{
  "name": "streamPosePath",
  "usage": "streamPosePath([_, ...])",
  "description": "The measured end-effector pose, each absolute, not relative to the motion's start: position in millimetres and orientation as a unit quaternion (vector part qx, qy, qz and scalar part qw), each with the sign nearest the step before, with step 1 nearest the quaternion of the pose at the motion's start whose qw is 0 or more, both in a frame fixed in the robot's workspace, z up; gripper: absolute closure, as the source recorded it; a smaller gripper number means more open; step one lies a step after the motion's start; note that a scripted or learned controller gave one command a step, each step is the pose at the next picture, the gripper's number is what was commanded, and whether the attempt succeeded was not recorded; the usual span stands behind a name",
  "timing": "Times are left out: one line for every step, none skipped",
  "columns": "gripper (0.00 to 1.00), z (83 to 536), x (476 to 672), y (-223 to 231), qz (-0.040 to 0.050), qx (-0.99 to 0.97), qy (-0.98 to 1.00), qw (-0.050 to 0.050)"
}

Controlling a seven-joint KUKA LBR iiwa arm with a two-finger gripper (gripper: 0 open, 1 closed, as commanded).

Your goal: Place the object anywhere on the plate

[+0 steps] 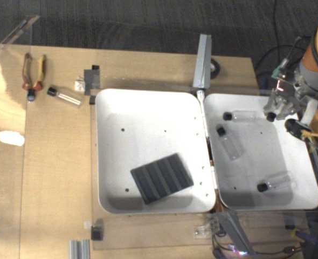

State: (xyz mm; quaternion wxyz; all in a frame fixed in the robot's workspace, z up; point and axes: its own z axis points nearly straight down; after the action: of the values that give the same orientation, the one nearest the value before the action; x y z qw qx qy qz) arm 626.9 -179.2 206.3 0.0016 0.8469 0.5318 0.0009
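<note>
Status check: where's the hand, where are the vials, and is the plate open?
Hand over right bin's far right corner, nothing visibly held. Three clear vials loose in right bin. Dark ridged plate in left bin, unobstructed.

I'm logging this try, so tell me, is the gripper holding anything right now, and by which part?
It cannot be told. The gripper sits at the right bin's top right corner, its tips too small to read. Three clear vials lie apart from it in that bin.

A single fixed camera is mounted above the light wooden bench (51,188) and looks down at a slant. It frames both shallow white plastic bins, the left bin (110,144) and the right bin (299,166), from moderate distance. Dark carpeted floor (121,9) occupies the top edge.
</note>
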Motion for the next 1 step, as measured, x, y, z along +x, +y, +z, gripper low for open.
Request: streamPosePath([1.00,212.0,669.7,-112.3,0.0013,0.809,0.588,0.001])
